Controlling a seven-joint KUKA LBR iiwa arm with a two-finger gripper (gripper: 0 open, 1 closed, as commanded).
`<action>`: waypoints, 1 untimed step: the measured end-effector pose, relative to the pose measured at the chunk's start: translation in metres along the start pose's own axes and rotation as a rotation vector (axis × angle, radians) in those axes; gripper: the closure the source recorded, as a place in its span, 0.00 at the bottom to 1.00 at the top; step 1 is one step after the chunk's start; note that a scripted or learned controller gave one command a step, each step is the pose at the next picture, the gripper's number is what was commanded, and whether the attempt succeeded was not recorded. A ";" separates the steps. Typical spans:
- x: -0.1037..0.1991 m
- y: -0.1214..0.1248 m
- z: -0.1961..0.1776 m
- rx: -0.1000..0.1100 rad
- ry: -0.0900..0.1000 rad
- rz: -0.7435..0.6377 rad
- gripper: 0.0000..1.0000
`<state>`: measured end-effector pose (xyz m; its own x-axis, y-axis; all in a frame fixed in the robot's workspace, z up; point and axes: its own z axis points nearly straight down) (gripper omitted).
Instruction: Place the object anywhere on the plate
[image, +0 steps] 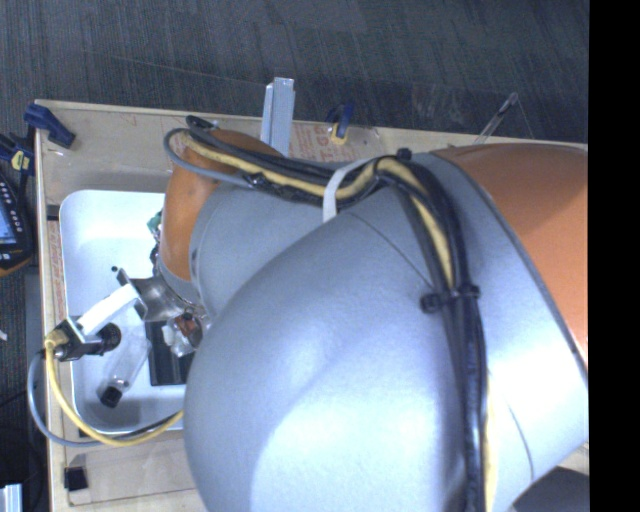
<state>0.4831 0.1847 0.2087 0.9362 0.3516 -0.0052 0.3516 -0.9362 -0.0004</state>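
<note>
Arm (400, 350) all over the camera view, folks: a big grey bulk coming in from the right and covering most of the counter (120, 470). Its orange band (178, 225) hangs over the left bin (85, 215), and black and yellow cables (300, 180) run along its top. Below the band the gripper (168, 355) sits low in that bin, a dark block close to the near wall. Apart or together? I cannot tell from here. A yellow cable loop (60, 410) swings out over the bin's left rim. A small object (112, 392), pale with a dark end, lies on the bin floor just left of the gripper, near the front corner, clear of its grasp.
</note>
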 end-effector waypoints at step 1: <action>0.027 -0.025 -0.089 -0.001 0.006 -0.086 1.00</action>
<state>0.5003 0.2176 0.2974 0.9025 0.4306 0.0008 0.4306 -0.9025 0.0004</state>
